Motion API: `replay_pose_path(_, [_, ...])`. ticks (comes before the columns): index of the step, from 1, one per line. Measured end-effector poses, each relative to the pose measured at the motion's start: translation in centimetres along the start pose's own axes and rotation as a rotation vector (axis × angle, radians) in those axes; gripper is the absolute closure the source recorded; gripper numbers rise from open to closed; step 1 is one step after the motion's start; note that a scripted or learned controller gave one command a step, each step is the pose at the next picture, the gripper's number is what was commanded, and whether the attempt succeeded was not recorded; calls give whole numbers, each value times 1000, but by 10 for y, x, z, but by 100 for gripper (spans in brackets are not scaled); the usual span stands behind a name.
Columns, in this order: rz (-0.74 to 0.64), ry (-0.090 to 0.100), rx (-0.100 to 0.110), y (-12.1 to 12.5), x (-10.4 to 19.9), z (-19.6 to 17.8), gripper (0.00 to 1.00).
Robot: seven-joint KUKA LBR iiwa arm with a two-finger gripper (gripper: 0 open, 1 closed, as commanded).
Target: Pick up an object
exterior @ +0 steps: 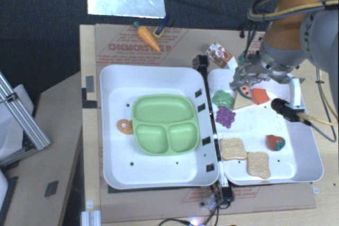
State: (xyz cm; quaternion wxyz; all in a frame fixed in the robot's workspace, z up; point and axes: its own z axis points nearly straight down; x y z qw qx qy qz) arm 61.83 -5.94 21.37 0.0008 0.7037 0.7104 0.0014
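Observation:
My gripper [242, 81] hangs low over the back of the right bin [296, 166]. It is right above a watermelon slice [245, 90] and beside an orange block [260, 96]. Just left of it lie a green leafy piece [222, 98] and a bunch of purple grapes [225, 116]. Nearer the front of that bin are two slices of toast [233, 148] [258, 164] and a red strawberry [275, 142]. Nothing can be made out as held in the gripper.
The left bin [114, 166] holds a green divided plate [164, 124] and a small pretzel [125, 126]. Behind the bins, a toy carrot [148, 38] and a small red-and-white packet [219, 54] lie on the cardboard. A black cable plug [283, 108] juts over the right bin.

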Motion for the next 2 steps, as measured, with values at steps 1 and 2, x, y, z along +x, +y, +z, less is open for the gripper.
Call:
replay_pose_path(1, [0,0,0,9,51,5,100])
replay_pose_path(2, [1,1,-1,22,110,-7,100])
